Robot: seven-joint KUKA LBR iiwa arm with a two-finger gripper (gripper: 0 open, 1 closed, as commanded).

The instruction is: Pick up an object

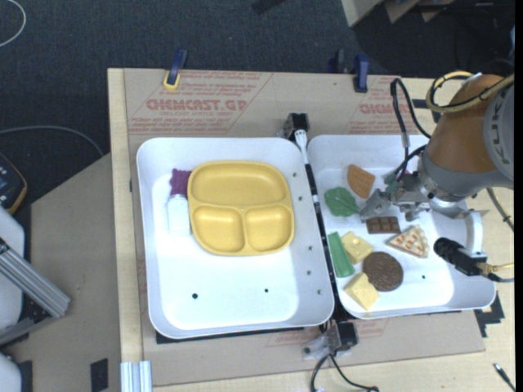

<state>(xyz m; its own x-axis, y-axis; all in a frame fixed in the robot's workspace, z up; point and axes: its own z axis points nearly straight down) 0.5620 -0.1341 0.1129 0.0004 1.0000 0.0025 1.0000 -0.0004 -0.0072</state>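
Right bin [458, 296] crowded (toy food); gripper [391, 203] above chocolate bar [382, 224], grip state unclear.

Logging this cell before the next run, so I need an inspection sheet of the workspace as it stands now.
Surface: bench of printed board, bearing the left bin and the right bin side by side.
Job's things: right bin holds a chocolate bar, pizza slice, brown cookie, cheese wedge, green leaf, green stick and orange piece.
Clutter: left bin holds a yellow divided plate, with a white bottle and purple item beside it.
Grippers: gripper low over the chocolate bar; grasp unclear.
Cables: black cables along the arm.
Surroundings: dark carpet.
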